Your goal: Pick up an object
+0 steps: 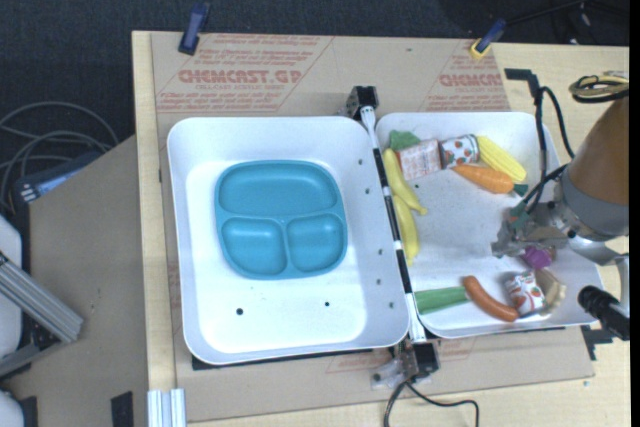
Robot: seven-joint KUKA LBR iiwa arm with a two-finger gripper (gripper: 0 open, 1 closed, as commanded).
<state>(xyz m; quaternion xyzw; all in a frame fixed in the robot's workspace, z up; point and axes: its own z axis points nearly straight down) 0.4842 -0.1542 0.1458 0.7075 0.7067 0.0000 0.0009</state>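
The desk, covered with printed cardboard, is cut off along the lower edge. The arm is cropped by the right edge, so only its wrist end can be made out. Two white bins are carried side by side. In the left bin a blue divided tray is seen lying flat, with three compartments. In the right bin several toy foods are scattered: a yellow banana along the left wall, a corn cob and a carrot near the far wall beside a small carton, a green piece and a sausage near the front wall. The jaws are lowered near the right wall, just above a purple object; how far they are open cannot be told, nor whether anything is gripped. A small printed can lies just beside the sausage.
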